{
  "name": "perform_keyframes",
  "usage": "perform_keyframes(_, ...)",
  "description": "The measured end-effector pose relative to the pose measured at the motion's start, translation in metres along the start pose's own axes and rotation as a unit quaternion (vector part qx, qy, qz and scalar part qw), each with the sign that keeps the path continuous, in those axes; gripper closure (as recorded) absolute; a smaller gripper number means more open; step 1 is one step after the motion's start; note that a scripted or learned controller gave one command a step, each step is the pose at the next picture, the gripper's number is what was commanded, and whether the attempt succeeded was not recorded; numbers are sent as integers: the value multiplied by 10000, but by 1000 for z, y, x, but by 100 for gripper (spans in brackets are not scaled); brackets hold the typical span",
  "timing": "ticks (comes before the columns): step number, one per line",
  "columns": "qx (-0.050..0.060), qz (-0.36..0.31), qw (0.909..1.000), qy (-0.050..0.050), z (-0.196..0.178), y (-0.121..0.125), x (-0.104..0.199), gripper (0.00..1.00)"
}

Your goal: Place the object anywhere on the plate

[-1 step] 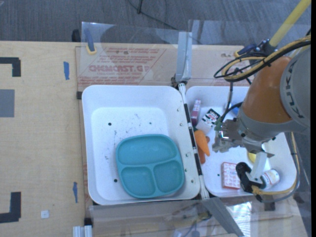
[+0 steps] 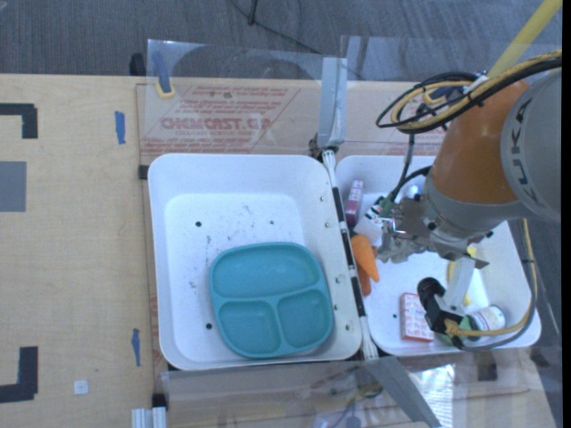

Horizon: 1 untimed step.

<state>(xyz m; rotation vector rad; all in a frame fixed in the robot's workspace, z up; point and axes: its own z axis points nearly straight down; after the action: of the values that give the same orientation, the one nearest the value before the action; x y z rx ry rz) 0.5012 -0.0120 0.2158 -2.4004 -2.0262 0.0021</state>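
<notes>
Lettering "CHEMCAST" on acrylic sheet [image 2: 223, 114]

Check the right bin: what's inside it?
Inside the right bin: an orange carrot, a pink bottle, a red-and-white packet, a small white bottle. The arm covers the bin's middle.

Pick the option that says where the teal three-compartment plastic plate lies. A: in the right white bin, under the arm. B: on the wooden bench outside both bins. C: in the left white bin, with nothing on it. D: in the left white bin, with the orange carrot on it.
C: the teal three-compartment plastic plate lies bare in the left white bin; the orange carrot lies in the right white bin.
</notes>
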Motion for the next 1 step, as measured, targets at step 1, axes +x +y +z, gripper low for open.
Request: perform_keyframes(1, -2, 506, 9987, -2, -219, -6, -88, 100)
